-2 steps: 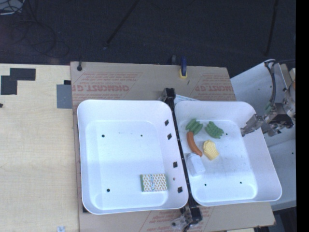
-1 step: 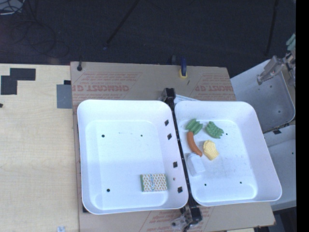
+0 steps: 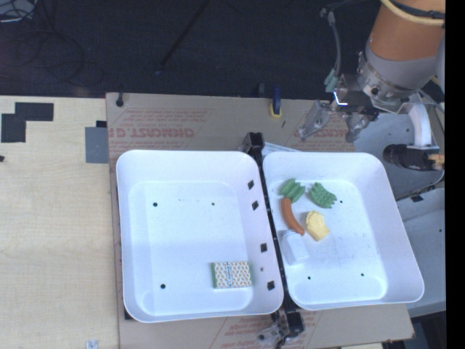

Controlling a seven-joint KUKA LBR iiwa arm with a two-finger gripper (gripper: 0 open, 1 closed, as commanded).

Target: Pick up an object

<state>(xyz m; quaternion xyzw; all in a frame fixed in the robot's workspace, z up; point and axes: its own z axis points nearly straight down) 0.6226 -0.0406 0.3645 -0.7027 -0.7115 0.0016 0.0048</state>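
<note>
Orange sausage (image 3: 293,217), end under green piece (image 3: 293,190)

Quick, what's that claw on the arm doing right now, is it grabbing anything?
Gripper: open, nothing between its fingers, hanging above the right bin's far edge.

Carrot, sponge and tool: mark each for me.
carrot (image 3: 293,217), camera view, middle of its orange body
sponge (image 3: 232,274), camera view, centre of its top face
tool (image 3: 336,128), camera view, midway between fingertips
</note>
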